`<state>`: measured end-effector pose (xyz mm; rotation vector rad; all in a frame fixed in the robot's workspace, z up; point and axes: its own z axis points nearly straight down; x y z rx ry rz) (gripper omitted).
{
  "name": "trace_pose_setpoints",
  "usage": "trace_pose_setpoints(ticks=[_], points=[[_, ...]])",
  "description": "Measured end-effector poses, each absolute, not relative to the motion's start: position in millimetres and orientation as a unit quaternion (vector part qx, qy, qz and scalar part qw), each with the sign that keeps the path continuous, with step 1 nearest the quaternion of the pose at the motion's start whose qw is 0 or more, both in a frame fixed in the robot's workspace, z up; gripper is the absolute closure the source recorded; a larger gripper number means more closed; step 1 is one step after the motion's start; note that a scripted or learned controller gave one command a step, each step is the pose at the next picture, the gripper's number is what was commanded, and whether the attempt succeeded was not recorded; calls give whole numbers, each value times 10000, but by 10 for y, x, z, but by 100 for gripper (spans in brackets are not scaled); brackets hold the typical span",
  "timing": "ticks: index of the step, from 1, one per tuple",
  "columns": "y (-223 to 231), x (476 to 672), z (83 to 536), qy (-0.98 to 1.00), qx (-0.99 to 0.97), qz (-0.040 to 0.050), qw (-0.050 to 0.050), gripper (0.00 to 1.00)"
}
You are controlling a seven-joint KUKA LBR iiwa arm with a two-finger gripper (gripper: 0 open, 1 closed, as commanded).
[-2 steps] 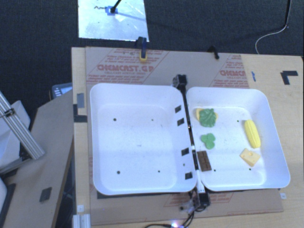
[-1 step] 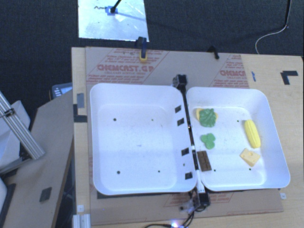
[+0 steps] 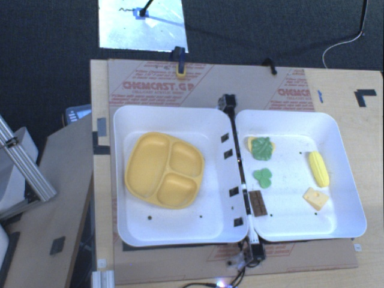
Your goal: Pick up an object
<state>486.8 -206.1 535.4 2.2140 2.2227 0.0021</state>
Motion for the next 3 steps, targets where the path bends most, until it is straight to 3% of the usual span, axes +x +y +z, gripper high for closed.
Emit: trace_pose_setpoints(ticks=[3], points=[[-2061,4868,5354,7086,7056,7,22,100]])
